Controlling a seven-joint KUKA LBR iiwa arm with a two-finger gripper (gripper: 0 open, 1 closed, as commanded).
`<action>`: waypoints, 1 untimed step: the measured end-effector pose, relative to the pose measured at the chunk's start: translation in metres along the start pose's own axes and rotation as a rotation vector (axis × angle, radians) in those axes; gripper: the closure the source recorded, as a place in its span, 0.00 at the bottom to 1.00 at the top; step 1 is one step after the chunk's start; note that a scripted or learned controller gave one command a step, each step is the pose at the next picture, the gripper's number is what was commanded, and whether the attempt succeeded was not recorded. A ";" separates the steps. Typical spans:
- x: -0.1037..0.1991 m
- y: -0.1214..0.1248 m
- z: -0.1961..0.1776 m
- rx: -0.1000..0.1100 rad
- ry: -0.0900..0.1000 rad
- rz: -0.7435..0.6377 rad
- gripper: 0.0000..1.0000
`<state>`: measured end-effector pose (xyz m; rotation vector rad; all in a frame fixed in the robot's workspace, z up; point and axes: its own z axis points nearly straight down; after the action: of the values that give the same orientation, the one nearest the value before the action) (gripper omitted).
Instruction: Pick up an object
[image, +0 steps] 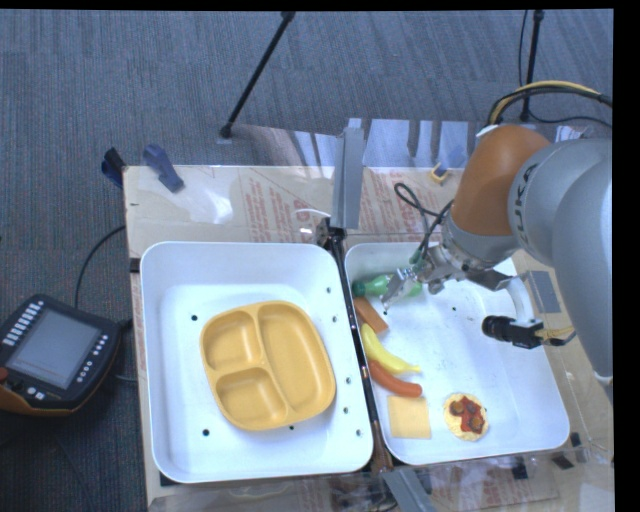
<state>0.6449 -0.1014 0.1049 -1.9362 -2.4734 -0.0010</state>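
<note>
My gripper (411, 281) hangs low over the top left corner of the right bin (520, 400), close beside a green toy vegetable (373, 286) that lies against the bin's left wall. Just below the green piece, along the left side, lie a brown slab (370, 316), a yellow banana (384, 351) and an orange sausage (397, 382). A yellow cheese slice (408, 417) and a small round pizza (466, 416) rest near the bin's front edge. Nothing shows in the gripper's grasp.
The left bin (170, 300) holds a yellow divided plate (267, 363). A grey metal post (347, 185) rises behind the seam between the bins. A teach pendant (50, 350) lies on the floor at the far left. The arm's body (560, 220) overhangs the right bin's back right.
</note>
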 end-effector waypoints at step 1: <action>0.005 0.000 -0.002 0.002 0.001 -0.008 0.00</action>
<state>0.6441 -0.0961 0.1067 -1.9252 -2.4798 0.0011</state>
